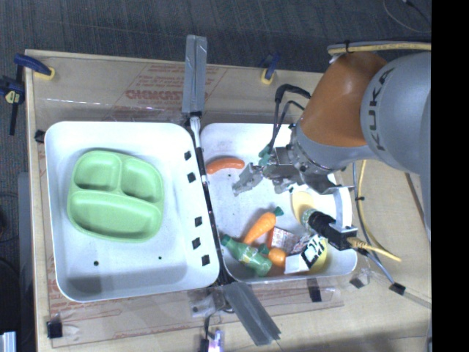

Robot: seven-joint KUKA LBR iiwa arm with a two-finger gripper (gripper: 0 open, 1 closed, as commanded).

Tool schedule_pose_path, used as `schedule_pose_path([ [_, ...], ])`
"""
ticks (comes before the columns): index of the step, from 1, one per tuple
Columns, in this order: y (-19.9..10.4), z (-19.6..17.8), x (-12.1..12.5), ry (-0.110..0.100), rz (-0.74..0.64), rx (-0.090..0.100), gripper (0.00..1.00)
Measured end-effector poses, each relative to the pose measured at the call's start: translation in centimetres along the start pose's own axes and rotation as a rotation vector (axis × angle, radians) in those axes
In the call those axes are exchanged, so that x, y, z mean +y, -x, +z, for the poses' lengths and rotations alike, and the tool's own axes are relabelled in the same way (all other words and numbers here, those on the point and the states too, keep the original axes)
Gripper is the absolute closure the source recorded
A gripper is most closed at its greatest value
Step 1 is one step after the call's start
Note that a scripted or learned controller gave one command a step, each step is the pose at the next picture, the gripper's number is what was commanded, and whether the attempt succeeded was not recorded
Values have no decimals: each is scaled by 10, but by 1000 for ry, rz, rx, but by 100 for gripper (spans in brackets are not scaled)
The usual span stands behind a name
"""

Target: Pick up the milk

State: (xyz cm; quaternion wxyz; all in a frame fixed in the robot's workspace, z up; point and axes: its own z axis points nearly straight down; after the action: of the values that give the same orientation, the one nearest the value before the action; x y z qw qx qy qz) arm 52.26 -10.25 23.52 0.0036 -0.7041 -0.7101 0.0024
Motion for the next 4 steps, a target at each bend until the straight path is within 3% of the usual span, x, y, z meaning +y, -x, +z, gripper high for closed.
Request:
schedule_pose_path([
  [1,46,-23,27,4,-27,-1,0],
  [2,109,69,51,0,-175,0,0],
  [3,109,66,81,4,-234,-1,0],
  [4,109,65,81,4,-234,-1,0],
])
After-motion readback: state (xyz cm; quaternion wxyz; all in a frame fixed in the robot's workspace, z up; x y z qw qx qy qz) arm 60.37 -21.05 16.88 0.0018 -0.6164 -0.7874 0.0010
